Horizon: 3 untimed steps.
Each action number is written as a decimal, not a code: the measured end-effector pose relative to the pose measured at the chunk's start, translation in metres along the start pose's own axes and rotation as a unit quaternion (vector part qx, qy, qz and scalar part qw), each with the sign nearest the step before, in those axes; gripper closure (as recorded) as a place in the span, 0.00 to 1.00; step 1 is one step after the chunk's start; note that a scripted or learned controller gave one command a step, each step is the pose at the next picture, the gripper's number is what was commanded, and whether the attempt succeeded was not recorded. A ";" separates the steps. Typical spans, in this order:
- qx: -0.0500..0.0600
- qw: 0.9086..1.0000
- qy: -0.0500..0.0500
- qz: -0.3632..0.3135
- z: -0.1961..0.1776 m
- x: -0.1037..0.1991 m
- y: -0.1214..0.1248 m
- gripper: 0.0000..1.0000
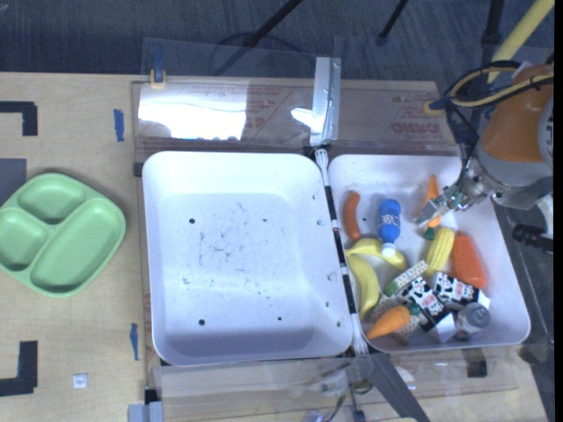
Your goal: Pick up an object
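The right bin (515,280) holds several toy foods. An orange sausage (352,214) and a blue bottle (388,220) lie at its back left. A yellow banana (368,269), a corn cob (439,249) and a red-orange piece (467,260) fill the middle. A carrot (390,321) and black-and-white blocks (437,293) lie near the front. My gripper (447,202) hangs low over the bin's back right, just above the corn cob and beside a small orange piece (431,190). The view is too small to show whether anything is held.
The left bin (237,244) stands beside the right one, sharing a middle rim. A green divided plate (57,233) lies on the bench at far left. Clear plastic panels (229,104) rise behind both bins. The arm's orange band (515,130) looms over the right bin's back right corner.
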State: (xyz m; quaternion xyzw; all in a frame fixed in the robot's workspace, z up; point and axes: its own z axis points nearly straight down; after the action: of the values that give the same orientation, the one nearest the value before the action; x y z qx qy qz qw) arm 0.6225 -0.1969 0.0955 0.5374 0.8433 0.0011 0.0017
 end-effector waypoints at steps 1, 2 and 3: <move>0.001 0.989 0.000 0.146 -0.087 0.001 -0.039 1.00; 0.001 0.989 0.000 0.146 -0.088 0.001 -0.039 0.00; -0.002 0.996 0.004 0.089 -0.001 -0.010 -0.016 0.00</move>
State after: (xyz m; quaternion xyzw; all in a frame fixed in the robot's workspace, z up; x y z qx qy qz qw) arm 0.6122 -0.2130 0.0962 0.6103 0.7921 0.0048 -0.0006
